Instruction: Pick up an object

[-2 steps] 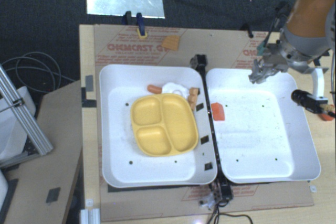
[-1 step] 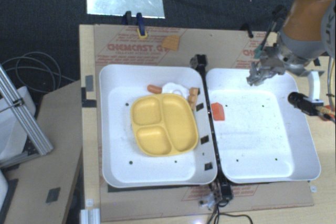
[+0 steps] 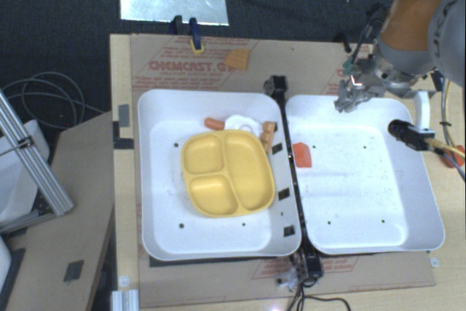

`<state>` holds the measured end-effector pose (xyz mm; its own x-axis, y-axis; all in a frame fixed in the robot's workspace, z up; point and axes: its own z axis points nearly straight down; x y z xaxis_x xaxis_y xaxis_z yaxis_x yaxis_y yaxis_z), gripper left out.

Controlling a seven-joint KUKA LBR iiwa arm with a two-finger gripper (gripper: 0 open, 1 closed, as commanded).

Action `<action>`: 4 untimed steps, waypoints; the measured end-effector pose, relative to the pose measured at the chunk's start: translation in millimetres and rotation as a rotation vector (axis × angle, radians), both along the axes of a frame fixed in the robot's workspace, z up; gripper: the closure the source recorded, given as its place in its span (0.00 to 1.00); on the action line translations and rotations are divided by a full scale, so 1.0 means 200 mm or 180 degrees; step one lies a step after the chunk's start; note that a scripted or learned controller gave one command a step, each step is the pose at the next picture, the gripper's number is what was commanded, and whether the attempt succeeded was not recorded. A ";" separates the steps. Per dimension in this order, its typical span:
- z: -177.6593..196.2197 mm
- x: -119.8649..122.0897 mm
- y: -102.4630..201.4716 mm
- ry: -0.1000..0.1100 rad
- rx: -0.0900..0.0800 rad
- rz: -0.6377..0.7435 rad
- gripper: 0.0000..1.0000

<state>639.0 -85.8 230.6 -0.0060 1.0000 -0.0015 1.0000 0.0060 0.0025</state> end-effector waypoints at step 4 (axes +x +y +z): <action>0.09 0.15 -0.15 -0.0012 -0.0002 -0.0021 1.00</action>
